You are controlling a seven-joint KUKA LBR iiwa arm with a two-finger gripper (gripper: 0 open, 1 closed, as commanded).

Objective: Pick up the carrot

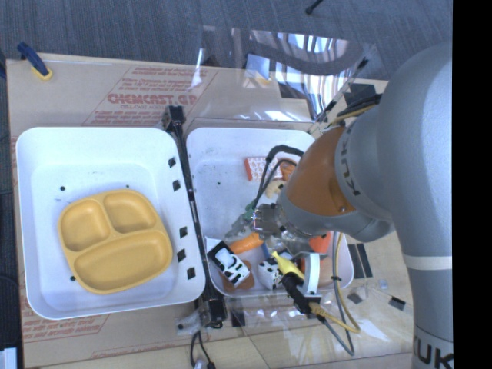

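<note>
Yellow divided plate [115,241] lies in left bin [34,206].

Both bins [100,148] look like smooth white plastic with a soft sheen. The yellow tray [115,241] seems matt plastic. The counter [92,91] is covered in brown printed cardboard, dull and flat. The arm [407,152] has a smooth grey painted shell, and its orange band [319,183] is glossier. The carrot [246,244] looks smooth, slightly shiny orange.

Tray [115,241] in left bin [46,160]
</note>
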